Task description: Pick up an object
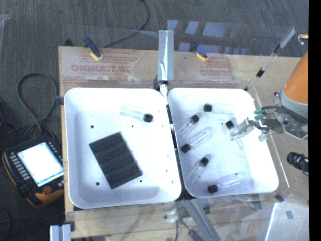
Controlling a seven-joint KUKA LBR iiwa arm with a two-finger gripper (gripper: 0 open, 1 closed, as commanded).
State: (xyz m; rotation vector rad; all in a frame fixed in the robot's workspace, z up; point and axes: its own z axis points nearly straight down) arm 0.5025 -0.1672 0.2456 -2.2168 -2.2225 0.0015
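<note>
Several clear vials with black caps lie in the right bin [261,185], among them one near the back [206,108], one in the middle [196,137] and one at the front [224,184]. Another capped vial [231,125] lies at the bin's right side. My gripper [253,124] hangs just right of that vial, over the bin's right rim, with a pale translucent shape at its tip. The left bin [75,134] holds a black ribbed slab [115,159] and one more capped vial [136,113].
A metal post [164,54] stands behind the seam between the bins. Two blue and yellow clamps [93,46] [200,55] grip the bench's back edge. A teach pendant [32,167] and cables lie on the floor to the left. The arm's orange band [300,82] is at the right.
</note>
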